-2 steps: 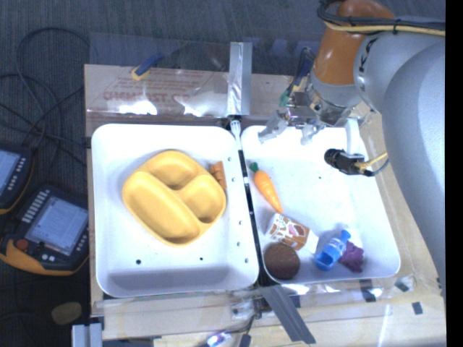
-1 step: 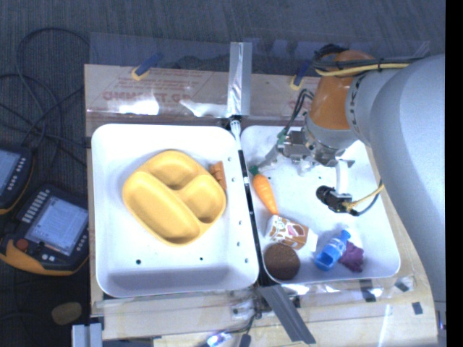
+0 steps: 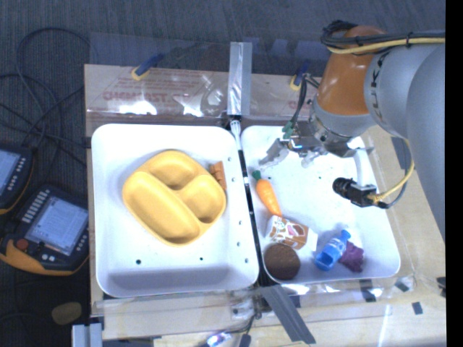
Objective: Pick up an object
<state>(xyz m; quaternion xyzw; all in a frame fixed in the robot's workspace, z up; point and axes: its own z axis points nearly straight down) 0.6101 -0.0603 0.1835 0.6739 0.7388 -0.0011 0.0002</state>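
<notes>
The floor (image 3: 145,6) is a dark grey carpet with a fine woven pattern. A light wooden bench (image 3: 98,78) stands on it, and a sheet of clear plastic (image 3: 166,89) with red print lies across its far part, shining under the light. Black cables (image 3: 36,92) curl over the carpet at the left. Near them lie two control tablets (image 3: 51,226) with grey screens and orange edges.
</notes>
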